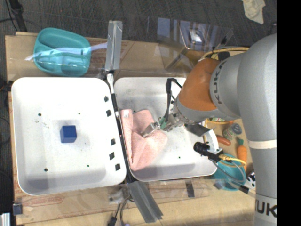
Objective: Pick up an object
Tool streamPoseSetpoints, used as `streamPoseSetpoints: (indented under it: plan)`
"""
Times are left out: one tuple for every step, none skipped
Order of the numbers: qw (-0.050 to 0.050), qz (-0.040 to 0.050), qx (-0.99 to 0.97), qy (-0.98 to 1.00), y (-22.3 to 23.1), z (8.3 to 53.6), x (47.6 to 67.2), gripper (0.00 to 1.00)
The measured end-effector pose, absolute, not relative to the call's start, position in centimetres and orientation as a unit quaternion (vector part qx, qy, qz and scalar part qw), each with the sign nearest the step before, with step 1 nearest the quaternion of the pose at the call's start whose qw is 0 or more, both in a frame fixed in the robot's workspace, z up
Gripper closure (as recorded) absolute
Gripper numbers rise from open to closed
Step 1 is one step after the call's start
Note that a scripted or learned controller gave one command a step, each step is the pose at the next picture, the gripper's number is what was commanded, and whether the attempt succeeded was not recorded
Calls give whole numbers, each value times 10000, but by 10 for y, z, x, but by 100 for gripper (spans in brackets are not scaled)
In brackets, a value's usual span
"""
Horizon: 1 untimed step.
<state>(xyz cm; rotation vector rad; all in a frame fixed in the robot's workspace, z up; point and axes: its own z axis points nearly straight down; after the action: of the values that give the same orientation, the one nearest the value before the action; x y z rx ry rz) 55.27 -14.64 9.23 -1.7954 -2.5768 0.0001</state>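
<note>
Arm's reaching in from the right, gripper (157, 126) low in the right bin (188, 171), right at the pink cloth (141, 138) bunched against that bin's left wall. Its fingers (149, 129) touch the cloth's upper edge; how far apart they are, I cannot tell. Blue cube (68, 133) sits alone in the left bin (28, 173).

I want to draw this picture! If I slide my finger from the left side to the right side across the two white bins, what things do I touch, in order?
Left bin → blue cube → divider between the bins → pink cloth → gripper → orange band of the arm.
</note>
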Motion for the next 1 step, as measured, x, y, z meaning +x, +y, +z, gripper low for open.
streamPoseSetpoints:
  plan:
    - [-4,-2,-5699,-8217,-146,103,554,100]
